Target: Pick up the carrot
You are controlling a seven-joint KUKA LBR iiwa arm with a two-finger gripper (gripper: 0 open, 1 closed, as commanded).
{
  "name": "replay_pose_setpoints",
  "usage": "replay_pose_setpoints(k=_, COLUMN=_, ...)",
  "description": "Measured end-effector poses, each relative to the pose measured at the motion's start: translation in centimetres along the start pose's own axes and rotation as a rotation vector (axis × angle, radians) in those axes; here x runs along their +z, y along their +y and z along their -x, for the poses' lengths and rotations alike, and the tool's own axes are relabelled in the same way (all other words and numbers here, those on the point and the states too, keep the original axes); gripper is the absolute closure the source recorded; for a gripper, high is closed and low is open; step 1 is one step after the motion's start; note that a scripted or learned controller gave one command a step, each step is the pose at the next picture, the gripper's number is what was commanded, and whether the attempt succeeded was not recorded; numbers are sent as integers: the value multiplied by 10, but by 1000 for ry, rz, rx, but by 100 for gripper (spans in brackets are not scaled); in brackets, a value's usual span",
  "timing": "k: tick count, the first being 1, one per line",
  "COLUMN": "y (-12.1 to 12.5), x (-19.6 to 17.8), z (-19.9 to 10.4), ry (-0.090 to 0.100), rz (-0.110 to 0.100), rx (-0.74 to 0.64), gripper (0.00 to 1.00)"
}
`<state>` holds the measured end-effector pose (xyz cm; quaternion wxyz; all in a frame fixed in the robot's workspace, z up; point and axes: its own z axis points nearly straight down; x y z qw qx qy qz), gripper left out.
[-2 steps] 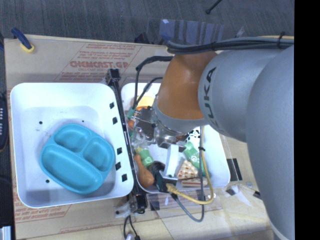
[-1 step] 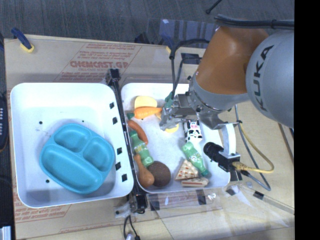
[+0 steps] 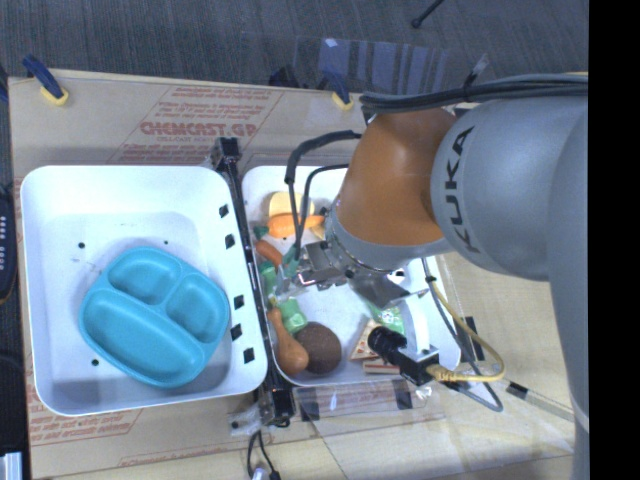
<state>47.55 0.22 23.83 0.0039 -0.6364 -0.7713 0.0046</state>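
Note:
The carrot (image 3: 268, 252), a short orange-red piece, lies near the left wall of the right bin (image 3: 440, 340). My gripper (image 3: 303, 271) hangs low over that bin, just right of the carrot and close to it. The arm's orange band and grey wrist cover most of the gripper from above. Nothing can be seen held in it.
The right bin also holds a yellow-and-orange toy food (image 3: 285, 218) at the back, a green piece (image 3: 292, 318), a brown round item (image 3: 320, 346) and an orange-brown elongated item (image 3: 286, 342) at the front. A blue divided plate (image 3: 155, 313) sits in the left bin (image 3: 60, 198).

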Motion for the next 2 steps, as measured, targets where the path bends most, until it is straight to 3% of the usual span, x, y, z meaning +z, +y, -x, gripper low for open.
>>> replay_pose_setpoints(k=1, y=-9, x=-69, z=82, ry=-5, rz=10, rx=-219, gripper=100)
replay_pose_setpoints(k=2, y=-23, x=108, z=111, ry=9, rz=-8, rx=-340, gripper=100)
